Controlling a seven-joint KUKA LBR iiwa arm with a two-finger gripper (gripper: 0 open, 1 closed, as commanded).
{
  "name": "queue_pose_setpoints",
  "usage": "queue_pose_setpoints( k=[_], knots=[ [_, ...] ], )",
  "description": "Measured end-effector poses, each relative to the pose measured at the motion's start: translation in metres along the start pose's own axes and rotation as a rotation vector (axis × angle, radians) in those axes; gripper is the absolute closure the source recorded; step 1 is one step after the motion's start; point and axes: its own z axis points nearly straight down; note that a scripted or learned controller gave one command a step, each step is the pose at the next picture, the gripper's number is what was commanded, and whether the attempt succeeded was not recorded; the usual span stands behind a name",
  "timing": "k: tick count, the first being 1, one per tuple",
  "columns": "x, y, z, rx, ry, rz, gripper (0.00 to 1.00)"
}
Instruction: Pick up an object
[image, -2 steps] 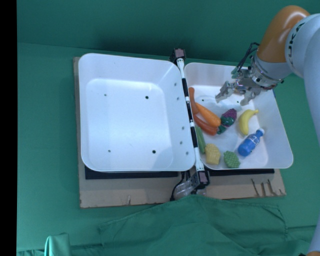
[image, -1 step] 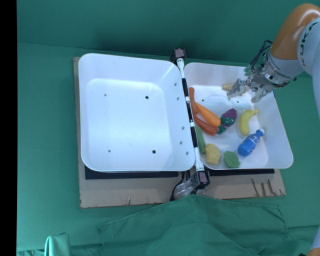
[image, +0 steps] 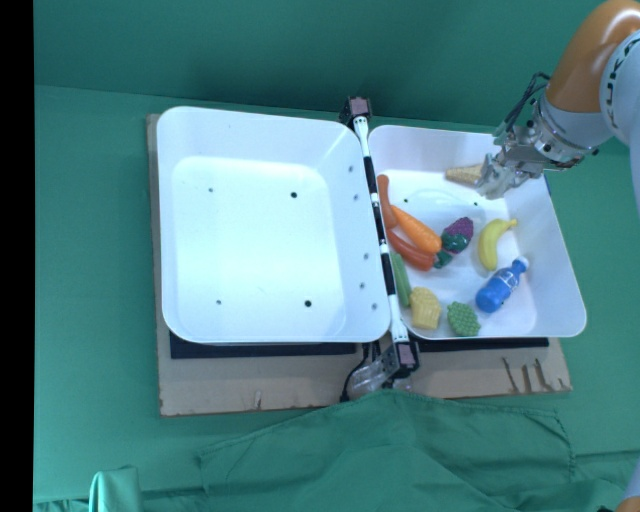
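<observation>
Crowding pincer (image: 496, 182), grip state unclear: wedge (image: 463, 174) beside; banana (image: 493, 242), bottle (image: 500, 286) below.

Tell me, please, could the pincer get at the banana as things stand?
Probably yes. The banana lies uncovered in the right bin, apart from the blue bottle, and the pincer hovers just above it in the view, beside a tan wedge.
</observation>
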Motion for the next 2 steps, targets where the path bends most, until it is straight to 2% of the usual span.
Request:
queue_pose_setpoints(
  k=[1, 2],
  knots=[
    [0.0009, -0.0377, -0.0366, 0.009, 0.005, -0.002, 1.0],
    [0.0012, -0.0368, -0.0341, 0.01, 0.005, -0.003, 0.0]
  ],
)
